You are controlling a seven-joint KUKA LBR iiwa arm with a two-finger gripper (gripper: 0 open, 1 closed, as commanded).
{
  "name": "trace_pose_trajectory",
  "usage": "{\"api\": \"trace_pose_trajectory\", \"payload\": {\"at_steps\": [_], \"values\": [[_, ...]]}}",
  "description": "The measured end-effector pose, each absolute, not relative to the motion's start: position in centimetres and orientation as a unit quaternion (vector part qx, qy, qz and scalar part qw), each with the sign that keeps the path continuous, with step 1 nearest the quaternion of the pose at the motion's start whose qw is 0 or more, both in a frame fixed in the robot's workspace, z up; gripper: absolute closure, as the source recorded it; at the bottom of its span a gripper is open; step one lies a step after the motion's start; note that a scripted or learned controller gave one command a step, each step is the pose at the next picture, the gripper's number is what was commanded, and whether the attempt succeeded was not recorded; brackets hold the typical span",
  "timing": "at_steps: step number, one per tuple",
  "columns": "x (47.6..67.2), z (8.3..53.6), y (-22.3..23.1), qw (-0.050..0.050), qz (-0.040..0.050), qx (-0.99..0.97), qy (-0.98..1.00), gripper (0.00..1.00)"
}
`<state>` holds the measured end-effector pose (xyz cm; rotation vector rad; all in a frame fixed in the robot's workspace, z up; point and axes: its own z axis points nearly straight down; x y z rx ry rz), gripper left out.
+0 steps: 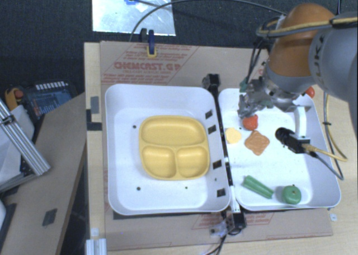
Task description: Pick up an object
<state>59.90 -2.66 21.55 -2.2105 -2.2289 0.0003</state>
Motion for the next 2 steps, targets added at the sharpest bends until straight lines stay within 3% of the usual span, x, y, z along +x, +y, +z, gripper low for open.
{"api": "trace_pose_trajectory", "payload": {"at_steps": [2], "values": [[56.0,21.3,8.1,0.001,-0.0006,-0.703,-0.711,1.00]]}}
